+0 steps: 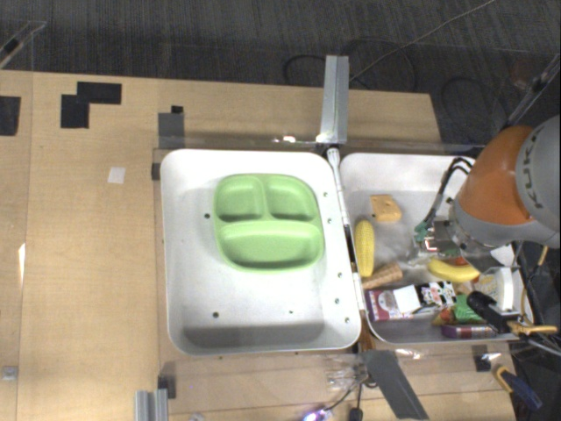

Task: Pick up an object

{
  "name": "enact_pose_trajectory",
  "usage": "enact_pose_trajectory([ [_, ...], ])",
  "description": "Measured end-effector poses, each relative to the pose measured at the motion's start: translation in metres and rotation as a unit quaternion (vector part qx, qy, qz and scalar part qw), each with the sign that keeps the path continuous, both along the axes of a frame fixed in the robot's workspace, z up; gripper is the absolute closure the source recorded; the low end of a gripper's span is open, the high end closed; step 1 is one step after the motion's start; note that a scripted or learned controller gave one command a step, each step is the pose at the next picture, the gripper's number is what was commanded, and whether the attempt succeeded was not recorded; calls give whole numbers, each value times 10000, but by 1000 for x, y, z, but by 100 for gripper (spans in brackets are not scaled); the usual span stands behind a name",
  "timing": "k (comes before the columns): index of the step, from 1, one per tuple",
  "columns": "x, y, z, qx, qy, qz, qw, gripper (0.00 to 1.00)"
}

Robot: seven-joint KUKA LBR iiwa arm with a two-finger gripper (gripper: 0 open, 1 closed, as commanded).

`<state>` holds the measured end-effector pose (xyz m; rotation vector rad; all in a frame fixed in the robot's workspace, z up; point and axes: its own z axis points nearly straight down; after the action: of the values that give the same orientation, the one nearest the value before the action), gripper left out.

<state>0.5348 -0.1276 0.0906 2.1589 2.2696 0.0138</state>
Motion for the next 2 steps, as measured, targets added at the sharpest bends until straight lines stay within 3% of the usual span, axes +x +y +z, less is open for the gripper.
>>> enact_pose_trajectory([
  [1,1,-3,0,-28,-26,-17,10000,0],
  [2,-47,-49,85,-6,58,868,9962,0],
])
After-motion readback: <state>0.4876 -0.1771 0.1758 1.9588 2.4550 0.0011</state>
